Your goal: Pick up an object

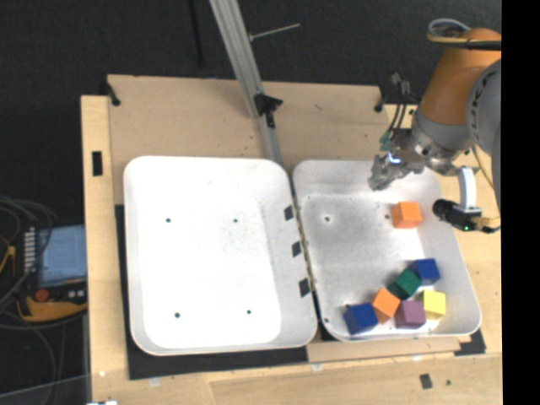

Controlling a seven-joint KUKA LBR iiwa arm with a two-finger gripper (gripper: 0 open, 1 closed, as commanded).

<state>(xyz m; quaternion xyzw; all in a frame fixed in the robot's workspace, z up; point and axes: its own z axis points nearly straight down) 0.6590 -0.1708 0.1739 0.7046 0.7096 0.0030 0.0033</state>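
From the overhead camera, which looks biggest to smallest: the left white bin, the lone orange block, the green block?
1. Left white bin, by far.
2. Lone orange block.
3. Green block, partly hidden by neighbours, so the gap is unsure.

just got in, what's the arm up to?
The arm reaches in from the right, with its pincer over the far end of the right bin. It holds nothing that can be seen. An orange block lies alone just below the pincer. Six more blocks sit bunched in the near right corner: two blue, green, orange, purple and yellow. No pick has happened yet.
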